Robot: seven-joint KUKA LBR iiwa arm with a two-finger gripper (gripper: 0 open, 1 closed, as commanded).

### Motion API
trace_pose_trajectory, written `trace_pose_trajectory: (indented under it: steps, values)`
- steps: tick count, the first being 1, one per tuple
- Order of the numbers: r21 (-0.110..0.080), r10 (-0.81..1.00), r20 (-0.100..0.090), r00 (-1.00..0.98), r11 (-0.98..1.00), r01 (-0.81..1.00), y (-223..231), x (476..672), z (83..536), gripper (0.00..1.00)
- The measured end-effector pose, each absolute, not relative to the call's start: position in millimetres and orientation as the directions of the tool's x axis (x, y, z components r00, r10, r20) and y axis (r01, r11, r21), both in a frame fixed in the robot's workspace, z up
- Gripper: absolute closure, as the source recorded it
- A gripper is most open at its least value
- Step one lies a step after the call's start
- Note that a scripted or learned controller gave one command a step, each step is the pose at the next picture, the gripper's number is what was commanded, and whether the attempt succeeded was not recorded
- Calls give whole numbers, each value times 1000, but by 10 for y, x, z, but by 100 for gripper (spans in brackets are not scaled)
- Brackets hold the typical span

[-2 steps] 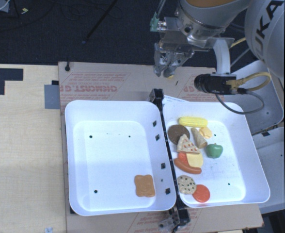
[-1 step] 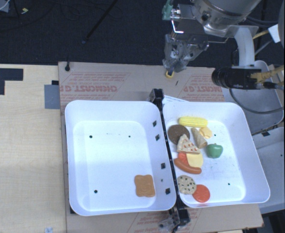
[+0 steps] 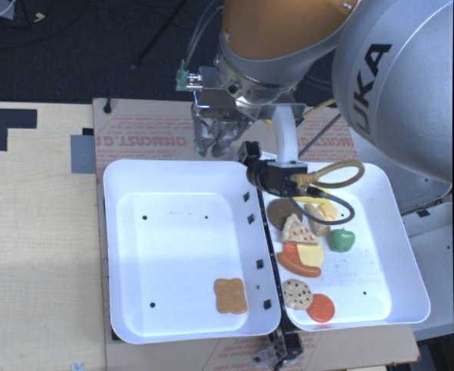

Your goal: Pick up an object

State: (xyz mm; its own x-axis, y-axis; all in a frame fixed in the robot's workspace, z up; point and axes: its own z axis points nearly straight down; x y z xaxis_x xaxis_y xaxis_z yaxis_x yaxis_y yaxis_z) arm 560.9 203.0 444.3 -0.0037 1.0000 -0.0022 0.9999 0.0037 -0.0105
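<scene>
Two shallow white bins are seen side by side on the bench (image 3: 42,230). The gripper (image 3: 215,139) is held above the far rim of the left bin (image 3: 127,207), under the orange-banded wrist; whether the fingers are open or closed cannot be told — they are blurred against the cardboard. In the left bin a tan toast slice (image 3: 231,296) is lying alone near the front right corner. In the right bin (image 3: 381,284) toy foods are crowded against the dividing wall: a pizza wedge (image 3: 296,229), a sausage (image 3: 299,266), a green apple (image 3: 340,240), a spotted cookie (image 3: 296,293) and a red disc (image 3: 320,308) — nothing is seen at the gripper
</scene>
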Motion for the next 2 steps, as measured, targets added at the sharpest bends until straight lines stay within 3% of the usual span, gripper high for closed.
trace_pose_trajectory:
  steps: [1, 2]
  values:
    - [-12, 1000, -4, -1, 1, 1000, 2442, 5824, 3005, 100]
    - [-2, 1000, 0, 0, 0, 1000, 2425, 5513, 3510, 100]
